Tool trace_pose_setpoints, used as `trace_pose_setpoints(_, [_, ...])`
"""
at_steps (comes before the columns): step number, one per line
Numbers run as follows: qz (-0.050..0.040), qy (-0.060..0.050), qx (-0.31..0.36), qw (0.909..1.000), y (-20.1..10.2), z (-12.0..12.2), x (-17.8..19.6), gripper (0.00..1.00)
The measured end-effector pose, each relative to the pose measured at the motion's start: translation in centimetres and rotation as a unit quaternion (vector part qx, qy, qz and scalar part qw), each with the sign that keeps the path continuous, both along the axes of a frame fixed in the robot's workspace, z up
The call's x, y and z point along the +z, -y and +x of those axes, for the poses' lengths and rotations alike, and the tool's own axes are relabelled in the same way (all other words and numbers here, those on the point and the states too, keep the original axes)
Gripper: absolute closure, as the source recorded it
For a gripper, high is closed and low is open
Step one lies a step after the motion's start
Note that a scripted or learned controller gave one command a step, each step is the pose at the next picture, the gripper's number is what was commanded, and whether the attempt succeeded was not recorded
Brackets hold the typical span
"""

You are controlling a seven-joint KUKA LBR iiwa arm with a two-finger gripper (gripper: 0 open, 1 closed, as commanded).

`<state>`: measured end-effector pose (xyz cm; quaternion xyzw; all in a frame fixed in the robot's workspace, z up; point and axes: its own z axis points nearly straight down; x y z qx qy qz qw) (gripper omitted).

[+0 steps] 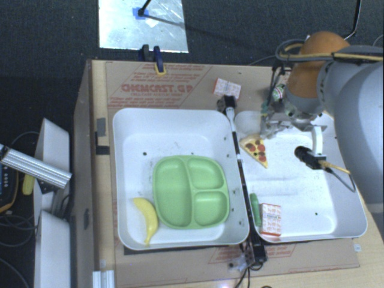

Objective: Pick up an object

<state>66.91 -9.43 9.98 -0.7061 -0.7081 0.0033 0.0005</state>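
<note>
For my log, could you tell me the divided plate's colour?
The divided plate is light green, clearest in the camera view.

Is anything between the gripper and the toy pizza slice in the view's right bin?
Nothing visible. The gripper hangs just beyond the yellow-and-red triangular toy pizza slice, with bare floor of the shallow white bin between them. The red-and-white packet lies well aside.

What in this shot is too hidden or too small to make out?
- Camera view, arm over the right bin's far corner: whatever lies beneath is hidden.
- Camera view, packet: its print is too small to read.
- Camera view, green object at that bin's left rim: the rim partly hides it, so its kind is unclear.
</note>
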Motion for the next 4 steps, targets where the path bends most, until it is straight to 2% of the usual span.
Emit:
trace_pose_setpoints(1, [-0.0003, 0.002, 0.001, 1.0, 0.0, 0.1, 0.0, 0.0])
trace_pose_setpoints(2, [-0.0002, 0.001, 0.002, 1.0, 0.0, 0.1, 1.1, 1.0])
trace_pose_setpoints(3, [0.0019, 0.006, 0.001, 1.0, -2.2, -3.4, 8.7, 1.0])
trace_pose_setpoints(4, [0.002, 0.004, 0.0, 1.0, -2.1, -3.5, 8.5, 0.0])
